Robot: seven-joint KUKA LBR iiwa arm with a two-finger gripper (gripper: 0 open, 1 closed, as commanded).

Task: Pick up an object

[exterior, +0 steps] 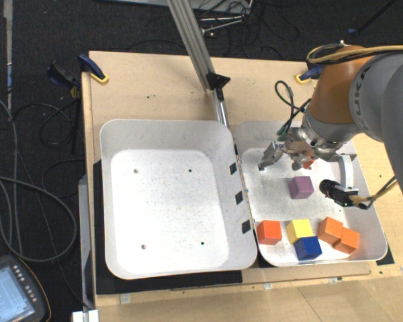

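In the right bin lie several small blocks. A purple cube sits near the middle. Along the near edge are an orange cube, a yellow cube, a blue cube and two more orange blocks that touch each other. My gripper hangs over the far half of this bin, just beyond and slightly left of the purple cube. It is open, with nothing between its fingers.
The left bin stands beside the right one, and their rims meet in the middle. A slanted metal pole comes down to the bench behind the bins. The grey and orange arm covers the right bin's far right corner.
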